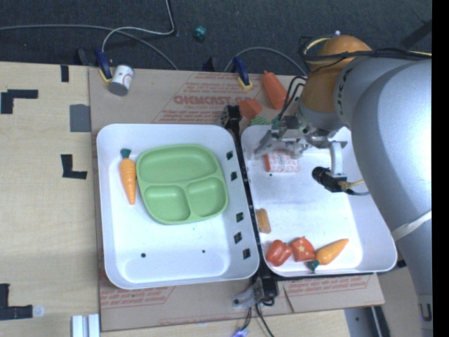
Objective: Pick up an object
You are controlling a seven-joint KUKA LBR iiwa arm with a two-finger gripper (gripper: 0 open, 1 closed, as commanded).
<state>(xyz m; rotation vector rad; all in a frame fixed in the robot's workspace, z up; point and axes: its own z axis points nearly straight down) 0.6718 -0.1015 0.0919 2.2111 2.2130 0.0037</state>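
Note:
My gripper [283, 140] hangs low over the far left part of the right bin [365, 223], under the orange wrist band [330, 72]. Just in front of it lies a small red and white packet [281, 163] on the bin floor, close to the gripper or touching it. Nothing shows as lifted. Along the near edge of this bin lie two red peppers [278, 253] [303, 248] and an orange carrot [332, 250]. A small brown bread-like piece [262, 220] rests by the bin's left wall.
The left bin [112, 188] holds a green divided plate [184, 182] and a carrot [128, 177] beside it. Behind the bins, on the cardboard, lie an orange toy [273, 88], a small can [121, 78] and two blue clamps [105, 66] [243, 77]. The arm's grey body [400, 139] covers the right side.

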